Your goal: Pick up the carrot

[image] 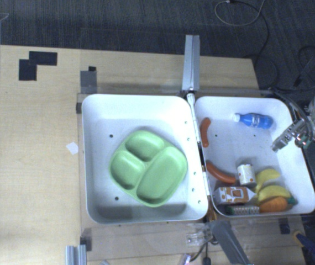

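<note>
Camera view: my one look, from above and at a slant, over both white bins.
Left bin: holds a green divided plate, and plays no part in this job.
Right bin: crowded along its near edge, barer toward the far side.
Carrot: I take it to be the orange-red tapered piece in the left half of the right bin, though at this size it could pass for a second sausage.
Carrot's neighbours: a small can touches or nearly touches its right end, and a printed carton lies just nearer than it.
Other clutter: a sausage along the bin's left wall, a blue bottle at the far side, yellow fruit and an orange fruit in the near right corner.
Gripper: hangs over the bin's right side, just inside the right wall, well apart from the carrot.
Gripper state: I cannot tell whether it is spread or pressed together.
Direction: the carrot lies to the gripper's left and somewhat nearer, with the can between them.
Long axis: it runs from far-left to near-right, close to the line of travel, so I judge the wrist must turn to close across it.
Risk: I expect the can to crowd the right end, so the left half looks the safer place to grasp.
</note>
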Controlling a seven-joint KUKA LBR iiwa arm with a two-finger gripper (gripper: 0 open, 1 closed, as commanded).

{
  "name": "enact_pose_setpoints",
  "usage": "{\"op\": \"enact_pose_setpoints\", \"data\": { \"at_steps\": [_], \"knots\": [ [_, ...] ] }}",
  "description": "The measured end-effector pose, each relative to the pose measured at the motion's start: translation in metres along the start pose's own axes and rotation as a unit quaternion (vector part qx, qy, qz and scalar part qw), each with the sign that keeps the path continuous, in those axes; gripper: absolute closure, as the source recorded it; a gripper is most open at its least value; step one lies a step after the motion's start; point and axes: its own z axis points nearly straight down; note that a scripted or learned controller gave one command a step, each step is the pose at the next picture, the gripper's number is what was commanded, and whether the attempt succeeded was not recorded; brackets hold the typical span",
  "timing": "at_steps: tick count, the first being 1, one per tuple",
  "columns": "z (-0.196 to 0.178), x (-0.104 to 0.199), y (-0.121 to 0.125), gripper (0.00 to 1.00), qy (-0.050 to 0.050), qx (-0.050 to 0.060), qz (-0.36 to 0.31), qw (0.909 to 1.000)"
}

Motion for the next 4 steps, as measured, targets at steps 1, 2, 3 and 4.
{"op": "enact_pose_setpoints", "data": {
  "at_steps": [1, 2, 3, 4],
  "knots": [
    [-0.031, -0.059, 0.062, 1.0, -0.001, 0.0, -0.038, 0.9993],
    [-0.145, -0.066, 0.069, 1.0, -0.001, -0.001, -0.056, 0.9984],
    [-0.111, -0.039, 0.048, 1.0, 0.001, 0.0, -0.075, 0.9972],
    [-0.069, 0.002, 0.112, 1.0, 0.001, 0.0, -0.175, 0.9846]
  ]
}}
